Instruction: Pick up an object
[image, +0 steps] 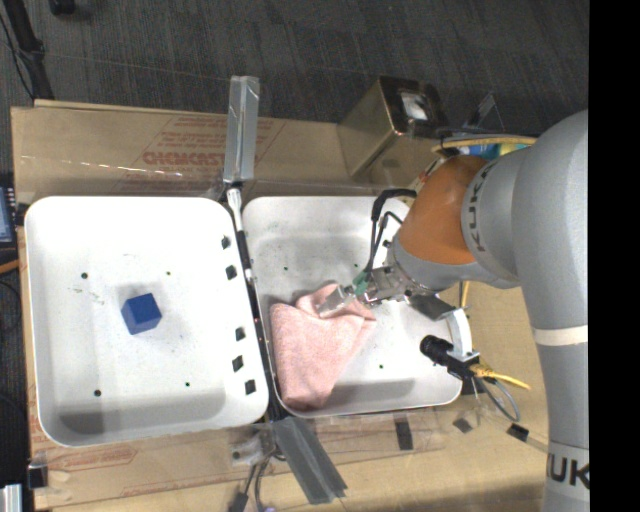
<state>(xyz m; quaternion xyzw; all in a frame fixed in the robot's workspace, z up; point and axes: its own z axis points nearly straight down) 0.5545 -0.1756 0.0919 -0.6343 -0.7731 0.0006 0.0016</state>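
The gripper (352, 293) has its fingers pinched on the top corner of the pink cloth (310, 345) in the right bin (300, 225), so lifting straight and slowly seems wise.

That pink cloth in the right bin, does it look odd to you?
Somewhat: the crumpled pink cloth is bunched up against the right white bin's left wall, one corner raised at the gripper. Nothing is spilled or damaged.
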